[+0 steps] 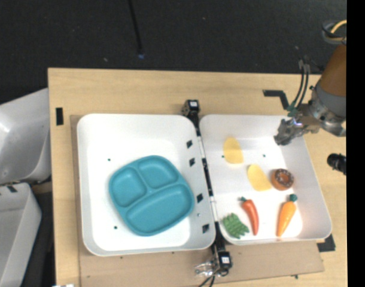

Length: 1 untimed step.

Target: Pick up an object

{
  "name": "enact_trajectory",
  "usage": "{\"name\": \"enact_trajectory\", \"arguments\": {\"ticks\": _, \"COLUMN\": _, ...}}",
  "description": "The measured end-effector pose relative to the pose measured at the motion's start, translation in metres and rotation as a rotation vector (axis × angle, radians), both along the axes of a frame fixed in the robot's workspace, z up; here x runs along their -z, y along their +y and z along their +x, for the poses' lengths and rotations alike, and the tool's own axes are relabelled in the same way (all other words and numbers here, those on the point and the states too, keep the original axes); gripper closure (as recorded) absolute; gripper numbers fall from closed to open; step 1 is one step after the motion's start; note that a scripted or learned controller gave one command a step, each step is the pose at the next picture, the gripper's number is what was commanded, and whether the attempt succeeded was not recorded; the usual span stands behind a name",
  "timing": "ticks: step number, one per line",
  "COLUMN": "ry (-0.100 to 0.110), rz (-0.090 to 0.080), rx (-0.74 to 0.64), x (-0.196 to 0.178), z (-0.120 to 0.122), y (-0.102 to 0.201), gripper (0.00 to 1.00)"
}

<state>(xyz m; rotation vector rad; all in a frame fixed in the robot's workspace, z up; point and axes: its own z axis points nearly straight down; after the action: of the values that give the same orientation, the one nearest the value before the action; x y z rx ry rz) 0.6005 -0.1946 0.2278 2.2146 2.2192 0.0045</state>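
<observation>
In the right bin lie two yellow pieces, one near the back and one at the middle. A brown doughnut rests beside the second. Along the front lie a red carrot, an orange carrot and a green leafy piece. My gripper hangs over the bin's back right corner, above and right of the doughnut, with nothing seen between its fingers.
The left bin holds a blue divided plate. A clamp sits at the back between the bins and another at the front. The wooden bench surrounds both bins.
</observation>
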Motion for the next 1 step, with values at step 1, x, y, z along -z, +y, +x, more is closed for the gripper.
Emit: {"name": "enact_trajectory", "arguments": {"ticks": 1, "ry": 0.005, "rz": 0.003, "rx": -0.005, "x": -0.0081, "z": 0.0008, "y": 0.0510, "gripper": 1.00}}
